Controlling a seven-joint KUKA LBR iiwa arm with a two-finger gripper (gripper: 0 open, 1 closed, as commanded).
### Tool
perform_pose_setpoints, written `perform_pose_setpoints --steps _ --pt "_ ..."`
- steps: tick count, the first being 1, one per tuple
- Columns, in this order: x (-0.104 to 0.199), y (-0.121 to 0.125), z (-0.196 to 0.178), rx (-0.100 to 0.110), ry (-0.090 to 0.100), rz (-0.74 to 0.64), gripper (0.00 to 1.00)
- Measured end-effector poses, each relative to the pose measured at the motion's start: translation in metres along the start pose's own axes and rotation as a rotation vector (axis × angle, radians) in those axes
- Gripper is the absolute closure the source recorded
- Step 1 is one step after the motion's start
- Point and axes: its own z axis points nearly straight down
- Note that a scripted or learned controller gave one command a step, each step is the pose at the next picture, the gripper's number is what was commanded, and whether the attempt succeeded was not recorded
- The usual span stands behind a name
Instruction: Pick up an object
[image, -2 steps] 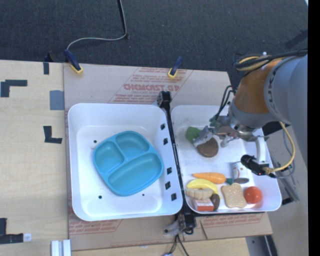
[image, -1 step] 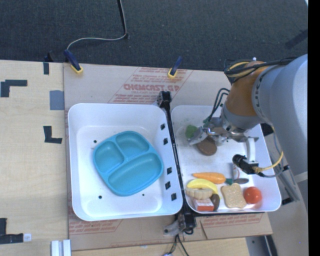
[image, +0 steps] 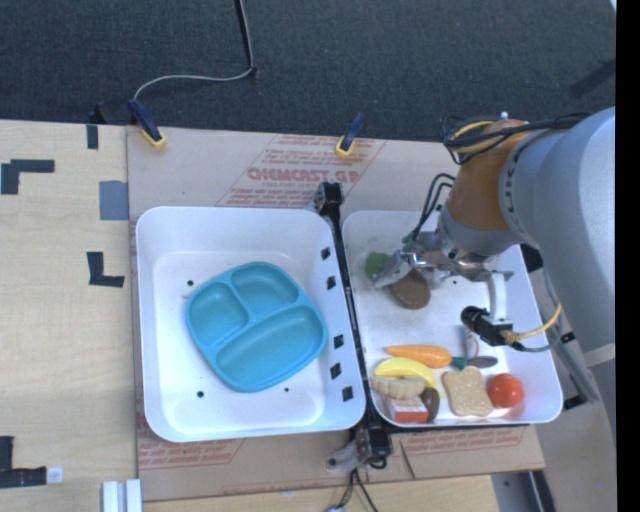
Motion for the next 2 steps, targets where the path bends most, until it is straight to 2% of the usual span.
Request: perform_pose_setpoints --steps 1,2 --pt "0.000 -0.006 0.004 0.008 0.003 -0.001 0.00" --pt "0.011 -0.133 0.003 0.013 0.007 0.002 0.00"
